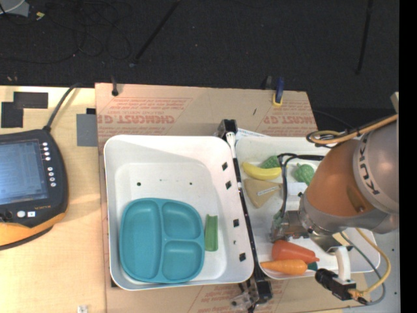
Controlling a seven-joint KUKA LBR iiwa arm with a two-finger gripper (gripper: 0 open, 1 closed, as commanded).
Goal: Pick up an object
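Observation:
The right bin holds a yellow banana, a green leafy toy, a pale wedge-shaped piece, a red pepper and an orange carrot. My gripper is low inside this bin, just above the red pepper and below the pale wedge. The arm's orange band and grey wrist cover the bin's right half and hide most of the gripper.
The left bin holds a teal divided plate with a green block beside its right edge. A tablet-like pendant lies at the far left of the bench. Cables trail near the right bin's front corner.

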